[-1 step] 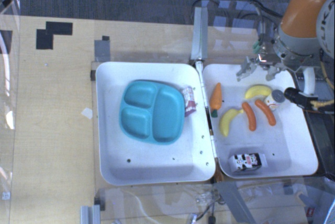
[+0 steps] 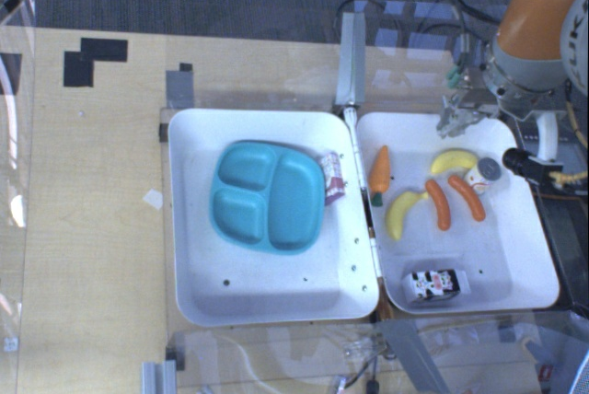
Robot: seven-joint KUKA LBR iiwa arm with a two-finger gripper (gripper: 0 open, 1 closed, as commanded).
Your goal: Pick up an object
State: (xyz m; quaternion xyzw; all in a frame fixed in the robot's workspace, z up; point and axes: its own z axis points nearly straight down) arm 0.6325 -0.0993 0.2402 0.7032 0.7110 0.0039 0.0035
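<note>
My gripper [image 2: 458, 118] hangs open over the back rim of the right bin [image 2: 515, 291], with nothing between its fingers. Just in front of it lies a yellow banana [image 2: 451, 162]. Further into the bin are a second banana [image 2: 402, 211], two orange-red sausages [image 2: 439, 202] [image 2: 467, 197], a carrot [image 2: 379, 170], a small white cup with a grey lid [image 2: 483, 172] and a black-and-white packet [image 2: 433, 283] near the front.
The left bin [image 2: 198, 291] holds a blue divided plate [image 2: 268, 196] with a small wrapped packet [image 2: 332, 176] at its right edge. A metal divider [image 2: 351, 70] stands behind the seam between the bins. Cables and a black fitting [image 2: 529, 164] crowd the right side.
</note>
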